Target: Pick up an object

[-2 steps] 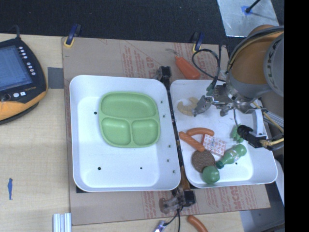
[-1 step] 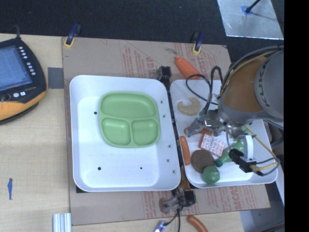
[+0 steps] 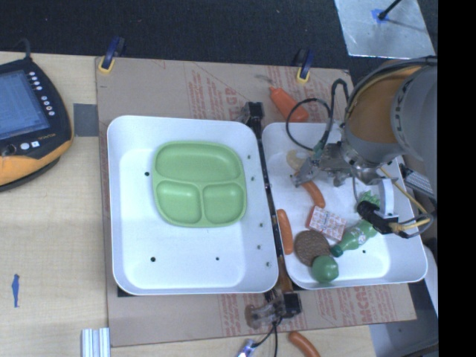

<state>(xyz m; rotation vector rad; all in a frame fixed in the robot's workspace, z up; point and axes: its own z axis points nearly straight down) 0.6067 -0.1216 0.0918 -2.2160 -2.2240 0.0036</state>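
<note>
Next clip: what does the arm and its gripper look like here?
A bulky grey arm with an orange band above the wrist. Black cables loop off it, and yellowish ones trail lower down. The gripper is small, dull grey metal.

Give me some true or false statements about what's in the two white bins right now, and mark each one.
1. The green divided plastic plate lies in the left white bin. True.
2. The round green ball sits in the left bin. False: it lies in the right white bin, near its front edge.
3. A round brown patty touches the green ball. True.
4. The orange sausage rests on the plate. False: it lies in the right bin.
</note>
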